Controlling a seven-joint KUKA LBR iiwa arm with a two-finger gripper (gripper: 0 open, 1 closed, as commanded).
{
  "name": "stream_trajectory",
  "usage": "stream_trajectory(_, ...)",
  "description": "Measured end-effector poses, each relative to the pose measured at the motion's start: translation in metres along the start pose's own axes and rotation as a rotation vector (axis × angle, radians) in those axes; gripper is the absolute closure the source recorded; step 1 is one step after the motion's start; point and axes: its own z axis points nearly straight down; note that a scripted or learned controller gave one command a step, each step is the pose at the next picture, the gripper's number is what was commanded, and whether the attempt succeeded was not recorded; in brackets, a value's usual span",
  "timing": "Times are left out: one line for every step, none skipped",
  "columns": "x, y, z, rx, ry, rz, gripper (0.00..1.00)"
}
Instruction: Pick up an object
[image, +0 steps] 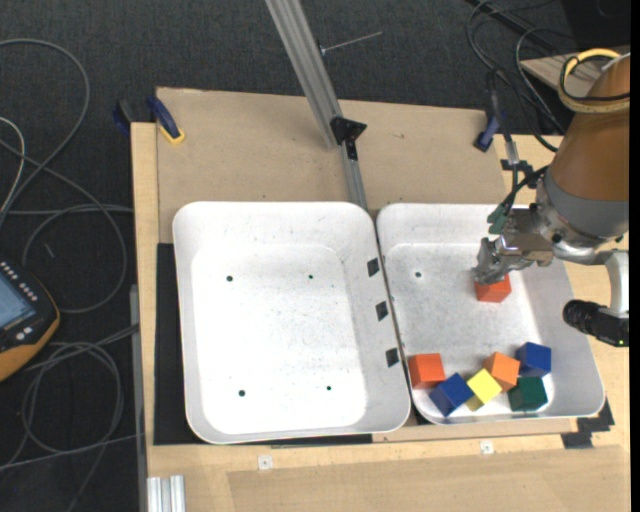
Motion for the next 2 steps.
stream_trajectory(0.047, -0.003, 0.018, 0.002, 0.000, 0.001, 1.00)
stream_trajectory(0.111, -0.010, 0.022, 0.002, 0.000, -0.001, 1.00)
